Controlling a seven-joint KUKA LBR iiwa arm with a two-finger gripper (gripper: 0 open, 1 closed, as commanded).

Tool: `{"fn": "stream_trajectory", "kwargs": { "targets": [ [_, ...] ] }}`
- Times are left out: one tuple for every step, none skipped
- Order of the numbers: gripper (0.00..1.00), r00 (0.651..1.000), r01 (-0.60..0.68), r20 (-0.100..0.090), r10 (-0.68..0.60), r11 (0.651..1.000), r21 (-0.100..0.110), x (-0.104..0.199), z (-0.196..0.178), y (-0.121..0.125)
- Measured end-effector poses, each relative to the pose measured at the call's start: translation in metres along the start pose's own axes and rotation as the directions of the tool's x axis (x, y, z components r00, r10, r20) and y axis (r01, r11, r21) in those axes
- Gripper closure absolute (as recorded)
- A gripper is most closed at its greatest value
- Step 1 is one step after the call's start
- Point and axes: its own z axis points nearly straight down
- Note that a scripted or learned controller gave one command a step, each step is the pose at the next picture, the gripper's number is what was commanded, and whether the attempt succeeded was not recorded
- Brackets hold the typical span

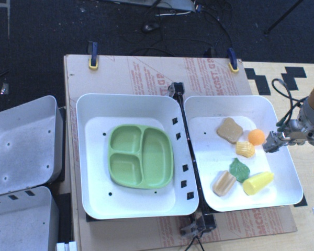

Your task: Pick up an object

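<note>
The gripper (272,141) hovers over the right bin's (285,156) right side, just right of the orange ball (256,136); its grip state is unclear.

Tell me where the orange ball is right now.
The orange ball lies in the right bin, near its far right side, between the bread slice and the gripper, just above the corn.
</note>
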Motion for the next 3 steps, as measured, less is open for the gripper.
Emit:
{"fn": "stream_trajectory", "kwargs": {
  "targets": [
    [1.0, 1.0, 0.004, -0.004, -0.004, 1.0, 0.003, 0.056, 0.005, 0.013],
    [1.0, 1.0, 0.006, -0.003, -0.006, 1.0, 0.0, 0.11, -0.003, 0.042],
    [1.0, 1.0, 0.004, -0.003, -0.004, 1.0, 0.001, 0.159, -0.013, 0.054]
  ]
}}
